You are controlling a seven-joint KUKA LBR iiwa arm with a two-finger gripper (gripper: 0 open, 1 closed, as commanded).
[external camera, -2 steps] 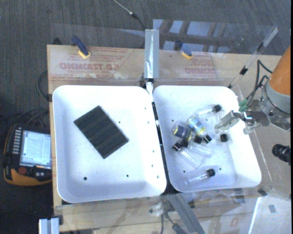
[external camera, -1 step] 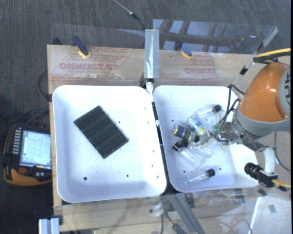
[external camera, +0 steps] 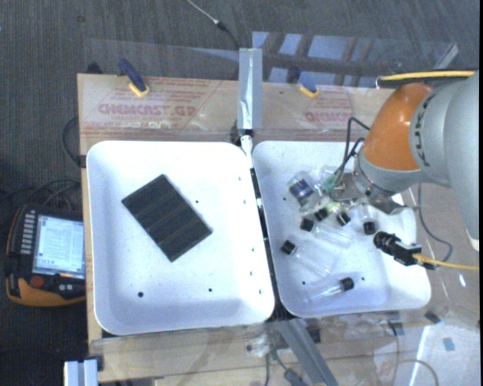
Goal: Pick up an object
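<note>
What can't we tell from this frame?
- Gripper, camera view: the arm's wrist hangs over it, so the state of its jaws is hidden.
- Clear items in the right bin: too small and transparent to identify or count.
- Dark ribbed panel in the left bin: material unclear.

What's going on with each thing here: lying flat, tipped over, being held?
Dark ribbed panel: lying flat, askew, in the left bin.
Small clear bottles: on their sides, scattered in the right bin.
Claw: low over the bottles; grip unclear.
Handheld screen: lit, on the floor.
</note>
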